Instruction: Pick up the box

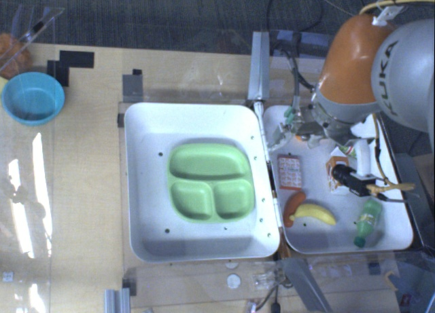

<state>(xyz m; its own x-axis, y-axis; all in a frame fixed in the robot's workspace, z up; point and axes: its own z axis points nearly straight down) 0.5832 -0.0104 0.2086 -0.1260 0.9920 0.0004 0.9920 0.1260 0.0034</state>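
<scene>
Two white bins sit side by side on the tan surface (81, 189). The left bin (146, 237) is the big one in the middle of the frame. A green tray (209, 181) lies flat in it, with one long part on top and two small parts below.

The right bin (401, 237) is smaller and has lots of stuff in it. The box (289, 172) is there, close to the bin's left wall, about halfway down. It is small and flat, pale with red marks on top, and nothing is touching it. Just below the box is a red sausage (293, 206). A yellow banana (317, 214) lies next to the sausage and touches it. A green bottle (367, 222) lies on its side near the lower right corner of that bin.

The big arm (353, 60), orange and grey, comes in from the upper right of the frame. Its pincer (296, 127) hangs over the upper left part of the right bin, above the box and apart from it. I cannot tell if the pincer is spread or pressed together, because it is small and blurry. I see nothing held in it.

Far off in the upper left of the frame, a blue bowl (32, 98) sits on the surface. A black bent block (71, 62) lies near it.
</scene>
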